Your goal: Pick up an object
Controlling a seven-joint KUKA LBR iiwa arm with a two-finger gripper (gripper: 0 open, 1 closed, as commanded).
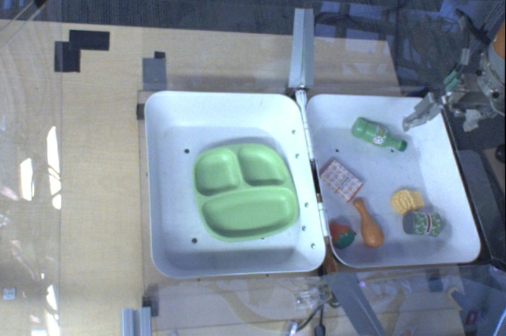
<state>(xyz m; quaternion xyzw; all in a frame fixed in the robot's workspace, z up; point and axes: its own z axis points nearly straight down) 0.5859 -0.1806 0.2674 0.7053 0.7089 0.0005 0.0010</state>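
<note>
Lying tilted at twelve o'clock in the right bin [462,192], green bottle [379,134], white label, fingers [417,115] state unclear, at its three o'clock.

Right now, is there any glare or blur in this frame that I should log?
Camera view: bright glare streaks on the clear panel at left; the tool at the right bin's far corner looks soft; the green plate and green bottle are evenly lit, with only faint shadows.
</note>
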